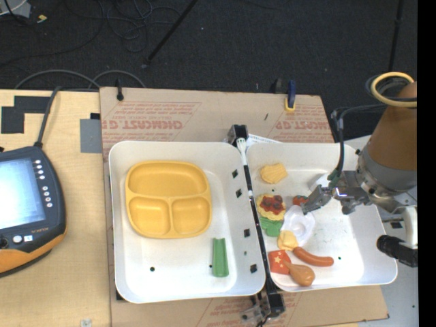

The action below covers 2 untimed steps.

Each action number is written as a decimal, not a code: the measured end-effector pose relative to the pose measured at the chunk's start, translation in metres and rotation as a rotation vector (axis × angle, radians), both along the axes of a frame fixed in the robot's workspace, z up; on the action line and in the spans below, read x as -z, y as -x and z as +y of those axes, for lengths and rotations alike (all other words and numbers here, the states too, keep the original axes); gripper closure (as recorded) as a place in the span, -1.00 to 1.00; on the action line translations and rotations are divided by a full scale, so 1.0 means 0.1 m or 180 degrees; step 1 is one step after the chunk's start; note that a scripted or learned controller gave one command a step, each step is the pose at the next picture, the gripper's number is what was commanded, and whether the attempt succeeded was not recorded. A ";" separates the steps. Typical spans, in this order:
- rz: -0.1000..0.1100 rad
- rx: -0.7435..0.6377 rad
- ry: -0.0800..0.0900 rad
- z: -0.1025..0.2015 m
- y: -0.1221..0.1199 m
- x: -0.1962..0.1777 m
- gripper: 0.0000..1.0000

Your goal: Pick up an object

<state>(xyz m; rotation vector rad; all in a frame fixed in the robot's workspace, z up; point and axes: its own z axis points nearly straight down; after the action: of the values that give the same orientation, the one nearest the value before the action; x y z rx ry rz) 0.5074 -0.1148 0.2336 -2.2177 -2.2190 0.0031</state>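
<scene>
The hand (317, 199) hovers low in the right bin (368, 251), positioned near the toy food (272, 210) for a pick. Its opening cannot be judged, and no grasped item is evident.

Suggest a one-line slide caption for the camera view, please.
Gripper poised over toy food in the right bin; yellow tray in the left bin.
</scene>
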 end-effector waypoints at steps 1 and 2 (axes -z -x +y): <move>0.0007 0.0003 -0.0003 -0.01 0.00 -0.10 1.00; -0.0009 -0.0005 0.0000 0.30 0.33 -0.45 1.00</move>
<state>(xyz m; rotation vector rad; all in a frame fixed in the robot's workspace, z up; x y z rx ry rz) 0.4747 -0.0851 0.2782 -2.2175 -2.2222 0.0001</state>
